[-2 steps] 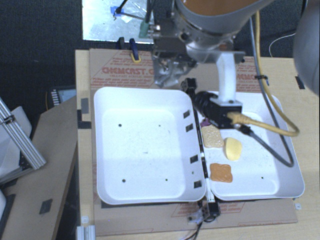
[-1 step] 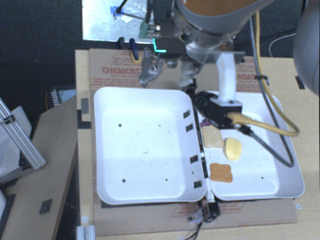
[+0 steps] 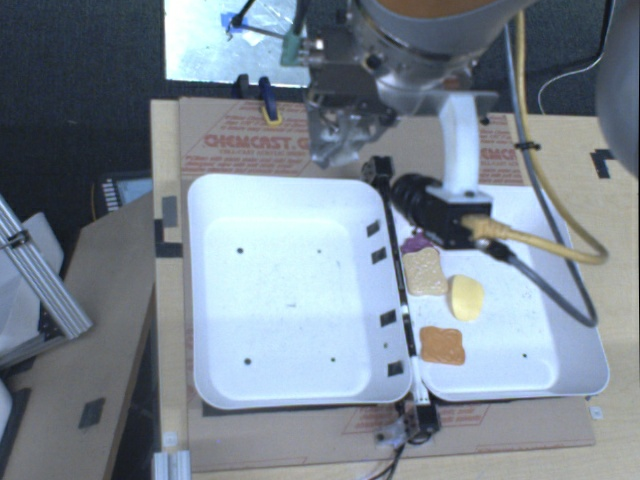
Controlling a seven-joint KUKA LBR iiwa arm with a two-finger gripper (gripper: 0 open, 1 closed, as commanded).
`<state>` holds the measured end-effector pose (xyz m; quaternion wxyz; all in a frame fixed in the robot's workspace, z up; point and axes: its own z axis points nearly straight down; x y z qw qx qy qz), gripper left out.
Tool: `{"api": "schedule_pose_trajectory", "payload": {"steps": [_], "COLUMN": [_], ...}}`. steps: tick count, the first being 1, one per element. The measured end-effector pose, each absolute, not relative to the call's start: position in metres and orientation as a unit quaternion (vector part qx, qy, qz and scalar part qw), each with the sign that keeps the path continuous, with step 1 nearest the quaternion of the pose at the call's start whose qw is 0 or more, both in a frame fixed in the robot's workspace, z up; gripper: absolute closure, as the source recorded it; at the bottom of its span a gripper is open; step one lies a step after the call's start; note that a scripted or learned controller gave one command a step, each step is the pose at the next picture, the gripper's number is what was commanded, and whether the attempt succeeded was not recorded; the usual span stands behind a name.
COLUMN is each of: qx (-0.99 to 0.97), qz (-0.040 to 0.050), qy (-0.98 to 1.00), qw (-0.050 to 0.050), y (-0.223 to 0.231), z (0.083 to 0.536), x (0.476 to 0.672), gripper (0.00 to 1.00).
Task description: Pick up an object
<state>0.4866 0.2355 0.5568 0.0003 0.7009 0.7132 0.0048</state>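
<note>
The right bin [image 3: 560,353] holds three small food-like pieces near its left side. A pale tan bread slice [image 3: 427,271] lies next to the divider, a yellow rounded piece [image 3: 466,298] sits just right of it, and an orange-brown square cracker [image 3: 442,345] rests nearer the front. A bit of a purple item [image 3: 415,240] peeks out above the bread, partly hidden by the robot's hardware. My gripper [image 3: 338,143] hangs blurred over the cardboard behind the far edge of the left bin [image 3: 205,268], apart from all the pieces, with nothing seen in it.
The grey arm with its orange band fills the top centre. A yellow cable [image 3: 545,243] and a grey cable sweep across the right bin's far half. Black clips line the divider [image 3: 390,278] between the bins. An aluminium frame [image 3: 40,278] stands at the far left.
</note>
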Motion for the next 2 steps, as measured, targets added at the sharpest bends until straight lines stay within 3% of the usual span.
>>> {"api": "schedule_pose_trajectory", "payload": {"steps": [1, 2], "qx": [0.701, 0.701], "qz": [0.0043, 0.0043], "qy": [0.714, 0.714], "qw": [0.0, 0.0], "y": [0.2354, 0.2354], "z": [0.5562, 0.5562], "x": [0.4866, 0.4866], "gripper": [0.0, 0.0]}}
